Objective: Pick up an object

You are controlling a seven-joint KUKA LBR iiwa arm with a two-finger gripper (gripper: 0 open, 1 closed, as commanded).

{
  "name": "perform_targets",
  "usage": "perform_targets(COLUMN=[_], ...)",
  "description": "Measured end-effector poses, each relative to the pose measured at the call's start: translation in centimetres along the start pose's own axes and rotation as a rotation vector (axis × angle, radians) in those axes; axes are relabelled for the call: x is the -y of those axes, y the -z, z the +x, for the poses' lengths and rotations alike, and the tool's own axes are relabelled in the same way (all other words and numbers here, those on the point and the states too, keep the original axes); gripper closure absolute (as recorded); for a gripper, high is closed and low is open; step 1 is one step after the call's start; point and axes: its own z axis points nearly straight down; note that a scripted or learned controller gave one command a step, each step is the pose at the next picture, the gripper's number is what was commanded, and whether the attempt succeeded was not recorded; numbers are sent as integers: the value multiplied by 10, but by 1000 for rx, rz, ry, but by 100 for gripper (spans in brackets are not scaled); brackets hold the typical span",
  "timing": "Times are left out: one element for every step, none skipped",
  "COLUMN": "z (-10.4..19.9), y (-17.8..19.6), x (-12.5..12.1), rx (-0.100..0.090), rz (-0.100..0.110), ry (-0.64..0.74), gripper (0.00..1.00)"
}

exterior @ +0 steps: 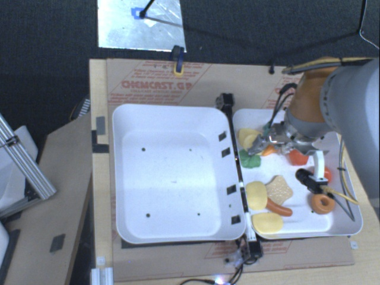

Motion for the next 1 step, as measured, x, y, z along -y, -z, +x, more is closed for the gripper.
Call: perform_targets(z=[-5], y=[-5], x=[-52], rx=[-6], rz=[26], ry=[-5], gripper=[0])
